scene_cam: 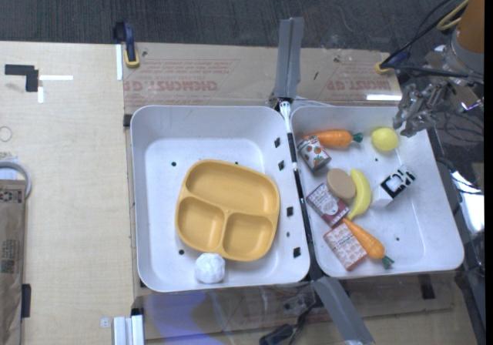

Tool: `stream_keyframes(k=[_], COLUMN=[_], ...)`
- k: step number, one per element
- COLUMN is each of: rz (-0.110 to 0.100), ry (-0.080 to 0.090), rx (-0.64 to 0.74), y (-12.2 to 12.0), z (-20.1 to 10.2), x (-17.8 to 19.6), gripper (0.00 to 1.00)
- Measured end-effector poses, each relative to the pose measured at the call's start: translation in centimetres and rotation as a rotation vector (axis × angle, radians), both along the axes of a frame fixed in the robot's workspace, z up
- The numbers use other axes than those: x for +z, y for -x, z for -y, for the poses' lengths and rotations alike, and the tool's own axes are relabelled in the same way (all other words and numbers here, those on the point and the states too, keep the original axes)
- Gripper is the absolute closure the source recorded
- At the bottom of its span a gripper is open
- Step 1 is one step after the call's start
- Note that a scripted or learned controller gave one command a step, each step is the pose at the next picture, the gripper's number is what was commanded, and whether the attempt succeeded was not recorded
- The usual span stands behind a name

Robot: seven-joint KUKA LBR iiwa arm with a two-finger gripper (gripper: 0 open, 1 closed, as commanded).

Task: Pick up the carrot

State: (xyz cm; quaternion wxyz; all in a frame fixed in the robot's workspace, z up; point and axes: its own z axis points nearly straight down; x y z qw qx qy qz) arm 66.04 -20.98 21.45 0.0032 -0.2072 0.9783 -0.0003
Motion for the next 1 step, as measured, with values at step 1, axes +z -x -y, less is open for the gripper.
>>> stream_keyframes(k=[1], rz=[0.000], ry=[-0.001], rx=[0.001], y=[0.00], z=[-0.05], x=[-0.02], gripper=[0.00])
